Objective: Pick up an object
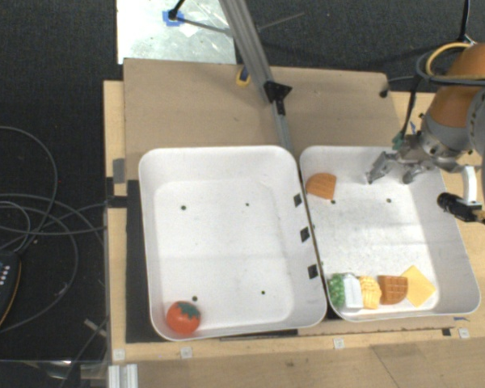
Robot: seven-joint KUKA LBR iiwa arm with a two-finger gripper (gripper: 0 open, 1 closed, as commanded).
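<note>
Currently poised, gripper (398,168) spread open and holding nothing, at right bin (453,241) far edge; nearest target, orange piece (322,186), lying leftward.

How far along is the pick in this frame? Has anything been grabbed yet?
Nothing looks picked yet. The claw hovers open over the far end of the right bin, with nothing between its fingers. The orange-brown piece lies to its left, and the cluster of toy food sits along the near edge. The tomato rests in the left bin. Descent, grasp and lift all remain.
</note>
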